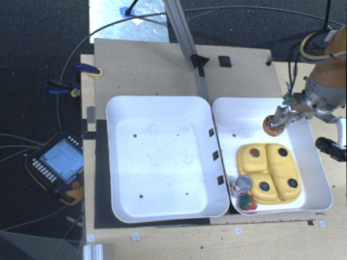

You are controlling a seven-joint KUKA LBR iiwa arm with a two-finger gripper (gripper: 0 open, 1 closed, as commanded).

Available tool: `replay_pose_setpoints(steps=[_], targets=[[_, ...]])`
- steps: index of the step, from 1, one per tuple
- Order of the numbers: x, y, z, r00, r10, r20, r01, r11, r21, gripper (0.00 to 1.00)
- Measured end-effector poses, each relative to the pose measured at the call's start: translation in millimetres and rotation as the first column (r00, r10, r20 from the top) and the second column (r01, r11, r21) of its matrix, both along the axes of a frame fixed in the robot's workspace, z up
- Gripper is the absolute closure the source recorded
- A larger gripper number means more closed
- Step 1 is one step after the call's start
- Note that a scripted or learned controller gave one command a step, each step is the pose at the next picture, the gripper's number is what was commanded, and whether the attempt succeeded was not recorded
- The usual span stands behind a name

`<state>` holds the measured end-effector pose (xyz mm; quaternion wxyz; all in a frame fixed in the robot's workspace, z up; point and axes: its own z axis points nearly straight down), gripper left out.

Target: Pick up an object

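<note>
My gripper (280,118) hangs over the back part of the right bin (320,169), reaching in from the right. Directly at its tip, towards the left, is a small round brown object (271,127); whether it is gripped or just lying on the bin floor under the tip I cannot tell. In front of it, a large yellow block (269,169) with several dark round spots lies in the middle of the same bin. A small grey round piece (242,183) and a small red and green item (247,202) sit at that bin's front left corner.
The left bin (116,145) stands beside the right one, with a row of small black clips (215,155) along the shared wall. A slanted metal pole (184,31) rises behind the bins. A handheld control pendant (57,164) lies off the bench to the left.
</note>
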<state>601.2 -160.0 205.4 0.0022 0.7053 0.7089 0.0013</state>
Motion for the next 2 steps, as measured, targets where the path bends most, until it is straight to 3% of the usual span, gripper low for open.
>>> replay_pose_setpoints(steps=[1,2], targets=[[1.3,0.1,32.7,1.0,0.001,0.0,-0.001,1.0,0.0,1.0],[-3.6,61.2,28.6,1.0,0.003,-0.004,-0.003,1.0,0.002,1.0]])
